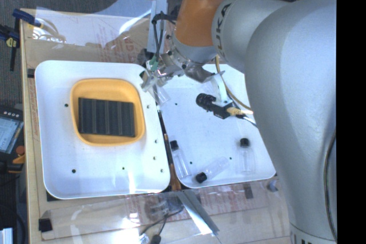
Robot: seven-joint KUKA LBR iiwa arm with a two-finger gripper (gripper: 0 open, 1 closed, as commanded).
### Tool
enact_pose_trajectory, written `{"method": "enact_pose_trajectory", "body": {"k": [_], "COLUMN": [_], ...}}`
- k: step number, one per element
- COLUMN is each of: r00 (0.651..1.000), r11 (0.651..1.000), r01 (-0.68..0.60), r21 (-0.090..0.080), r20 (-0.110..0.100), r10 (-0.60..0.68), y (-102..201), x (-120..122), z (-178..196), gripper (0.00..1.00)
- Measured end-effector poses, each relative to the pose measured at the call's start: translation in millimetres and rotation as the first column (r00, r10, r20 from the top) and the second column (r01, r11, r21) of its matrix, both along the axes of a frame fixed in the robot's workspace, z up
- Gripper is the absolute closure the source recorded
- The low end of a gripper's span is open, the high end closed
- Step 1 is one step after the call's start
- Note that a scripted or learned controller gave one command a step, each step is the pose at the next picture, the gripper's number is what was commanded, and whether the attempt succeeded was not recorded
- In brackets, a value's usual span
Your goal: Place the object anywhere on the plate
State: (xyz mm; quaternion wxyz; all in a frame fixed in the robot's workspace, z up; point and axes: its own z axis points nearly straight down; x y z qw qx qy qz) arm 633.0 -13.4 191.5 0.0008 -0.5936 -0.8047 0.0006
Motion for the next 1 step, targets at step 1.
{"method": "enact_pose_trajectory", "body": {"k": [1], "r00": [1.0], "r11": [1.0], "r01": [0.0], "r21": [0.0], "r20": [0.0], "r10": [0.0], "y": [-0.1], "x": [0.0], "z": [0.1], "gripper": [0.0]}}
